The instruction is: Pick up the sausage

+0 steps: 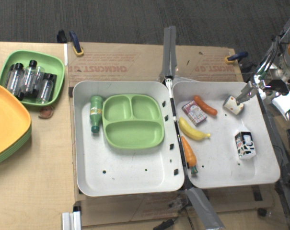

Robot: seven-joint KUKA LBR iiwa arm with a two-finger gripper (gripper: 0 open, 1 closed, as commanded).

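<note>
Far left, a stack of orange plastic plates point(8, 123) is cut off by the frame edge. Beside it I see a green square tray point(56, 68) holding small dark-capped bottles point(29, 80); their labels are too small to read.

The left white bin point(87, 176) carries a green plastic bottle point(96, 113) lying against a green three-compartment plate point(133, 120).

In the right white bin point(221, 166), near the divider, an orange toy carrot point(188, 152) and a yellow toy banana point(193, 130). The banana's upper end touches a small maroon packet point(194, 112).

The reddish-orange toy sausage point(205, 106) lies slanted in the bin's upper-left part, just beside the packet; smooth, glossy, rounded ends.

Further right, a black-and-white printed carton point(245, 144) and a pale wedge-shaped block point(233, 105).

The pincer point(243, 97) sits at the block's upper right edge, well apart from the sausage. I cannot tell how it stands. The grey arm point(274, 66) behind it is cut off at the right.
</note>
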